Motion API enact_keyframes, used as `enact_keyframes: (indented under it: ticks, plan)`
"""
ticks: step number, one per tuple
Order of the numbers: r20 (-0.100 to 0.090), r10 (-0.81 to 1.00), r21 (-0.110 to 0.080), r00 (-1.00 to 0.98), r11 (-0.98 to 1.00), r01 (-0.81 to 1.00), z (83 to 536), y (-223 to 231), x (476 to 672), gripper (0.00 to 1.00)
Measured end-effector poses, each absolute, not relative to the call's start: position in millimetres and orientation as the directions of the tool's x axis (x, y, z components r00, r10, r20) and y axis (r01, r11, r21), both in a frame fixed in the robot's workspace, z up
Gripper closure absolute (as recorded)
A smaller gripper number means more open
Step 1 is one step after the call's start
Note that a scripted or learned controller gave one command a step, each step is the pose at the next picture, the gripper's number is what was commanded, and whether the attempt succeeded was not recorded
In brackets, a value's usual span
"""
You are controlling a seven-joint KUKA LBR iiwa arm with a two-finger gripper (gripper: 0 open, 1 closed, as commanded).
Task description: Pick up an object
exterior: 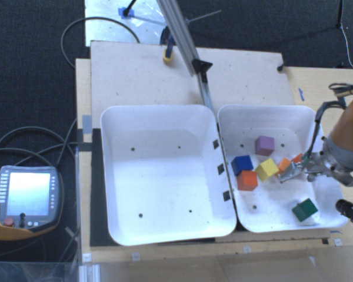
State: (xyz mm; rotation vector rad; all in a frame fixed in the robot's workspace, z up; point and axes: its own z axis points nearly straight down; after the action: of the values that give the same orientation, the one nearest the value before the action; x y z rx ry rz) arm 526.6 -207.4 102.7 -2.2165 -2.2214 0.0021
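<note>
The gripper (291, 170) sits low in the right bin (282, 119), reaching in from the right, its metal fingers pointing left toward a cluster of blocks. A small orange block (284, 164) lies right at the fingertips, partly covered by them; whether the fingers are clamped on it or merely lying against it cannot be made out, so their state is unclear. The arm (347, 137) behind is cut off by the right edge, with just its wrist, an orange stretch and a looping cable in view.

Touching or just left of that small block is a yellow block (267, 169), then a larger orange-red block (247, 180) and a blue block (242, 164), these three bunched together. A purple block (265, 145) stands a little farther back, apart from them. A green block (305, 209) rests alone near the bin's near right corner. That makes six blocks, all in the right bin.

The left bin (165, 175) adjoins it. A teach pendant (25, 201) lies on the floor at far left.
</note>
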Motion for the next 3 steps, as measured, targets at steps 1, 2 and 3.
enact_keyframes:
  ticks: [1,2,3]
  plan:
    - [-0.002,1.000,0.004,-0.005,0.005,1.000,117,-208,528.7,1.00]
    - [-0.002,1.000,0.006,-0.004,0.004,1.000,164,-204,524.7,1.00]
    - [-0.003,1.000,0.008,-0.005,0.005,1.000,219,-205,527.0,1.00]
